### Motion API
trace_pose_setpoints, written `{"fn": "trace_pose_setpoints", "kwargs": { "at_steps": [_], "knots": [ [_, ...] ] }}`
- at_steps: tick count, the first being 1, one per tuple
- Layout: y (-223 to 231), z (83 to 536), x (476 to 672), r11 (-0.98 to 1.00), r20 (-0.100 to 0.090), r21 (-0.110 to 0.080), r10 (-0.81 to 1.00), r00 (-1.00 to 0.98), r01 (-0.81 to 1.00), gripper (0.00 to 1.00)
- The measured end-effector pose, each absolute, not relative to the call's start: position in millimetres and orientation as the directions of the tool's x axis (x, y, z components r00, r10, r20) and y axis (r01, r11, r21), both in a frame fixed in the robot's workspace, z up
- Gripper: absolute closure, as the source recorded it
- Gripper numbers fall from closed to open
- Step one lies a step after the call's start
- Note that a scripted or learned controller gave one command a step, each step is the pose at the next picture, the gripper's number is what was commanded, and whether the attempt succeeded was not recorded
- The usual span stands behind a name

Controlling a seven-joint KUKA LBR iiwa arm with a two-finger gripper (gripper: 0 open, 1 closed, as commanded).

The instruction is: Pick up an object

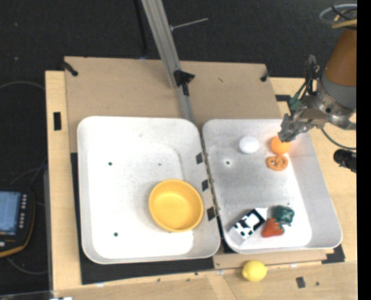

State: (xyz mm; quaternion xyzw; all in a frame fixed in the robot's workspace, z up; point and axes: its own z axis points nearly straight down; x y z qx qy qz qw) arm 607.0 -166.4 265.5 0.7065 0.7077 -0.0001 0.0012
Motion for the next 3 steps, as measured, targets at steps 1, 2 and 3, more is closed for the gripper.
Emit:
{"fn": "trace_pose_setpoints", "kwargs": {
  "at_steps": [1,2,3],
  "knots": [
    [-120,252,597.2,0.002,-0.001,0.001,1.000,-0.002,1.000,1.00],
    [-67,240,588.8,0.006,0.000,0.000,1.000,-0.006,1.000,1.00],
    [-18,231,584.6,0.006,0.000,0.000,1.000,-0.006,1.000,1.00]
  ]
}}
